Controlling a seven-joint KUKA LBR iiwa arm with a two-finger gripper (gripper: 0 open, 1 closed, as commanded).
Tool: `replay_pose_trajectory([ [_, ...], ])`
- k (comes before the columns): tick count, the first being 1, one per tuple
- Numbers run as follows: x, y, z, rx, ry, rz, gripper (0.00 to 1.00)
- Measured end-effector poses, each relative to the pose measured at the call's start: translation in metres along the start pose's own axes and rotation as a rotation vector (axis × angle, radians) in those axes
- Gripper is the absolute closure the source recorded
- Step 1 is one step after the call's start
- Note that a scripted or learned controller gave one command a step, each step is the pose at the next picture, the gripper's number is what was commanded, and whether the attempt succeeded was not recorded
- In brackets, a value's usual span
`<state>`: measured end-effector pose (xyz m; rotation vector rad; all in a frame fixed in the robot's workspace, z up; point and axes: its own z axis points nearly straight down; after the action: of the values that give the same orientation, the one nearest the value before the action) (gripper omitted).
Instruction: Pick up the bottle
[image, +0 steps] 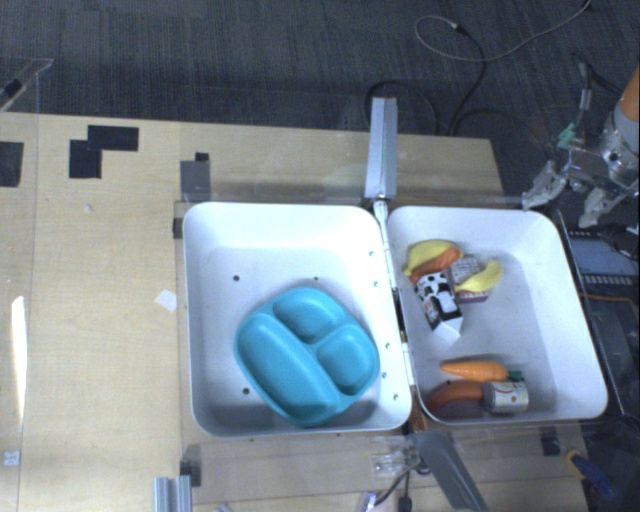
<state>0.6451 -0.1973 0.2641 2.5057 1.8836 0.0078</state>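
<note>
The claw (572, 195) is seen at the upper right, past the far right corner of the right bin (545, 300), with its fingers spread and nothing between them. The bottle (438, 298), patterned black and white, lies in the right bin near the divider, just below a yellow banana (432, 254) and beside a second banana (482, 278). A carrot (473, 370) and a can (506, 396) are found near the front wall. A blue divided plate (305, 352) rests in the left bin (215, 300). Both bins sit on the counter (90, 300).
</note>
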Motion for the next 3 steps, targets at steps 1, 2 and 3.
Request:
replay_pose_trajectory([
  [1, 0.008, 0.024, 0.016, 0.002, -0.001, 0.016, 0.00],
  [2, 0.009, 0.023, 0.016, 0.002, 0.000, 0.119, 0.00],
  [3, 0.008, 0.020, -0.099, 0.001, 0.000, -0.215, 0.00],
])
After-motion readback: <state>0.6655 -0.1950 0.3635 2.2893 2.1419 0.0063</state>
